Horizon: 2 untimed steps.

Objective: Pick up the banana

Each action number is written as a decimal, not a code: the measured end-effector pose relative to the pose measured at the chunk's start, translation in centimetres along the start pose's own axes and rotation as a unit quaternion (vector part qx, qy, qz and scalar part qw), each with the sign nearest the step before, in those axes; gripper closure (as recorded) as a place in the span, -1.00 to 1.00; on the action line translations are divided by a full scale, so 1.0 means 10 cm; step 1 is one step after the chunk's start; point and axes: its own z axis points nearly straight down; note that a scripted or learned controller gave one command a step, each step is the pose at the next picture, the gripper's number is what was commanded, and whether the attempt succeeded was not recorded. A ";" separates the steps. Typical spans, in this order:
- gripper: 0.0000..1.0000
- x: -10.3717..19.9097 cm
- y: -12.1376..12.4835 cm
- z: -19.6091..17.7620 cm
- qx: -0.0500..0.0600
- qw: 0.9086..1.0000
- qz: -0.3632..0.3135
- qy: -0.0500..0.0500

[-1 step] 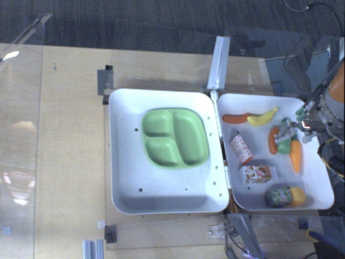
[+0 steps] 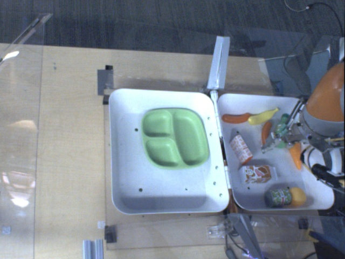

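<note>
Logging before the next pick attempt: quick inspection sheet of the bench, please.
Surface: wooden bench bearing two white bins side by side; left bin holds a green divided tray.
Job's things: banana lies near the far edge of the right bin, beside an orange-red chili.
Clutter: carrot, small can, flat packet, round green item next to a yellow-orange fruit.
End effector: inside the right bin, below the banana; too blurred to read.
Cables: loose cable on the floor, top right.
Surroundings: dark carpet.
</note>
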 end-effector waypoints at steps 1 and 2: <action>-1.00 0.01 0.78 0.09 -0.004 0.997 -0.079 -0.002; 1.00 0.01 0.80 0.00 -0.006 0.997 -0.082 -0.003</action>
